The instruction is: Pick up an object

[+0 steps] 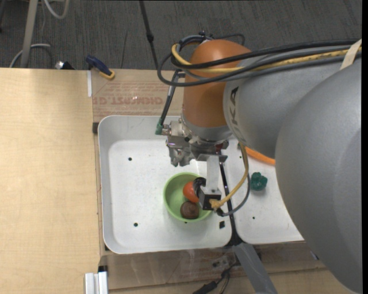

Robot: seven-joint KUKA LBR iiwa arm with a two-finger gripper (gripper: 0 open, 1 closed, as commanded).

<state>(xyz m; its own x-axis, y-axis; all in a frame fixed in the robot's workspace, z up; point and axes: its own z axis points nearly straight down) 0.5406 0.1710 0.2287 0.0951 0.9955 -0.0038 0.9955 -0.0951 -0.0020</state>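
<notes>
Green bowl (172,198) sits just below the gripper (187,162), holding a red ball (190,189) and a brown ball (188,210). Both look light, smooth and prone to rolling, so pinch across the middle. I cannot tell whether the gripper is apart or together.

- A robotics lab: a big grey and orange robot arm (287,115) reaches over white bins (132,172).
- Plywood tabletop (46,172), cables (53,8) trailing on grey carpet (276,17), a blue clamp (98,65) at the tabletop's far edge.
</notes>
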